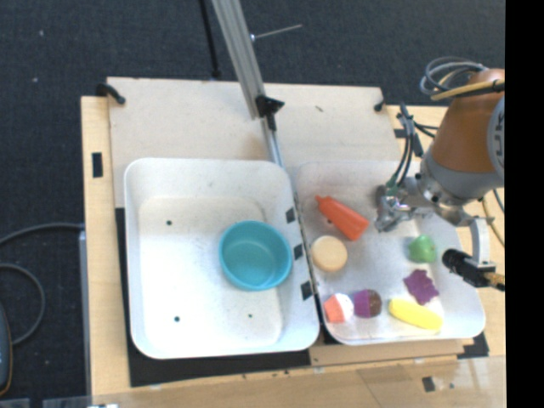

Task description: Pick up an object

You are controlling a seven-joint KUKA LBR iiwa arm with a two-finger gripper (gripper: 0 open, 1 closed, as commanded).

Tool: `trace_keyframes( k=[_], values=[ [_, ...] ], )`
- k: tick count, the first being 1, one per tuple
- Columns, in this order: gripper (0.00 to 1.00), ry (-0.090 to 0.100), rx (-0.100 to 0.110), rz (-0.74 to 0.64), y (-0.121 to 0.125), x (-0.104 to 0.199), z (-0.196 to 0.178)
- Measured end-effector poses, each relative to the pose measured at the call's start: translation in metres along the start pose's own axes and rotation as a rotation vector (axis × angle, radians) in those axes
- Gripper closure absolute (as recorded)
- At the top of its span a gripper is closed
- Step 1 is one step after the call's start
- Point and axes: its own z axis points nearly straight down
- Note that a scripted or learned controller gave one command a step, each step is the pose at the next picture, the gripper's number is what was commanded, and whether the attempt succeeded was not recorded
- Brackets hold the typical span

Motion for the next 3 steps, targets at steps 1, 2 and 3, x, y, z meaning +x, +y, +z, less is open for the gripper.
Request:
trace_keyframes(
  k=[1, 2, 3],
  values=[
    [1.0, -0.001, -0.003, -0.009, 0.002, -0.002, -0.052],
    [1.0, 0.002, 0.003, -0.013, 0.021, 0.043, -0.057],
    [1.0, 0.003, 0.003, -0.014, 0.04, 0.099, -0.061]
  ],
)
